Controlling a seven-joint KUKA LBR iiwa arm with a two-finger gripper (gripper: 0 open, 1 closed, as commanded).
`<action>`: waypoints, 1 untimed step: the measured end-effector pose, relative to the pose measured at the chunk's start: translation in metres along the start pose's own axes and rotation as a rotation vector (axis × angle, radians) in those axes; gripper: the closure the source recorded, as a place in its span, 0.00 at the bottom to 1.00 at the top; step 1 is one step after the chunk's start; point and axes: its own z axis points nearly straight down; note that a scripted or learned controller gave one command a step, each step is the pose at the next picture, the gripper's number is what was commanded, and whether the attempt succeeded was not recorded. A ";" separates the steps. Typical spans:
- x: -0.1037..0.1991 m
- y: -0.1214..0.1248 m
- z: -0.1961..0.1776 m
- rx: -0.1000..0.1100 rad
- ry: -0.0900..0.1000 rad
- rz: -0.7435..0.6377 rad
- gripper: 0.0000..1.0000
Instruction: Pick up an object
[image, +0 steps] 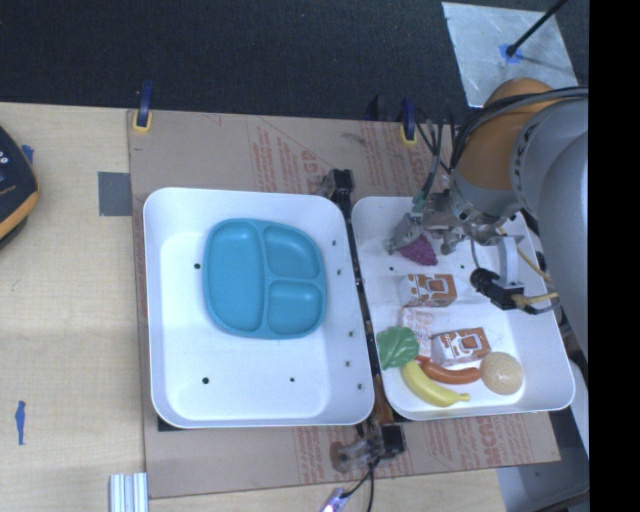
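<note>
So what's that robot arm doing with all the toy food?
The gripper is down at the far end of the right bin, right at a purple toy, trying to pick something up. A banana, hot dog, green leaf, round bun and some small packets lie nearer in that bin. The left bin holds a blue divided plate.

The grey arm's hand (428, 222) hangs over the far end of the right white bin (540, 400), just above a purple lumpy item (421, 250). Nearer lie two brown-and-white packets (430, 290), a green leaf (396, 347), a yellow banana (432, 388), a red sausage (452, 374) and a tan round bun (502, 373). The left white bin (180, 370) holds a blue divided plate (264, 277).
</note>
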 end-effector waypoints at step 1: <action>-0.001 -0.001 -0.010 0.005 0.000 -0.003 1.00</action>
